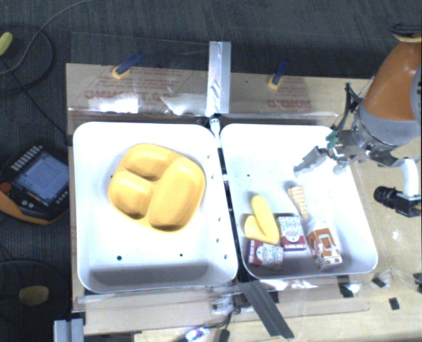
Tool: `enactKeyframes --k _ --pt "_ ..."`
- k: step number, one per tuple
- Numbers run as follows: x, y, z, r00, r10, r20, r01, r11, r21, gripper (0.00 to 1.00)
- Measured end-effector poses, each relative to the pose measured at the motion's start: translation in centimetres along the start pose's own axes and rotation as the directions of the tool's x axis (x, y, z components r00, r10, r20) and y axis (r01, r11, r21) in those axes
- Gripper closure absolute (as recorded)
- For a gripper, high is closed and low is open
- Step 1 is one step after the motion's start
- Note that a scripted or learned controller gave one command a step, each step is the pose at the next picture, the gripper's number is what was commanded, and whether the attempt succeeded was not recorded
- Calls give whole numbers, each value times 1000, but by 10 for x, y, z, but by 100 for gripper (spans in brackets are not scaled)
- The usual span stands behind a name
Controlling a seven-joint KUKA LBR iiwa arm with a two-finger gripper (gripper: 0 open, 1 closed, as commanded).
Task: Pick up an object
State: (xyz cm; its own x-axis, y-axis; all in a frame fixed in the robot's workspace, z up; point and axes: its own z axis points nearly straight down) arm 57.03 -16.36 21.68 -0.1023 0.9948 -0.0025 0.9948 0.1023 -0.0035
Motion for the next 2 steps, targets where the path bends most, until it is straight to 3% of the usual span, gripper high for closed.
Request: enactKeyframes --k 1,2 --pt "5 -16 126 993 -116 3 116 993 -12 0" --pt "7 -14 116 993 -118 1 118 993 -15 100"
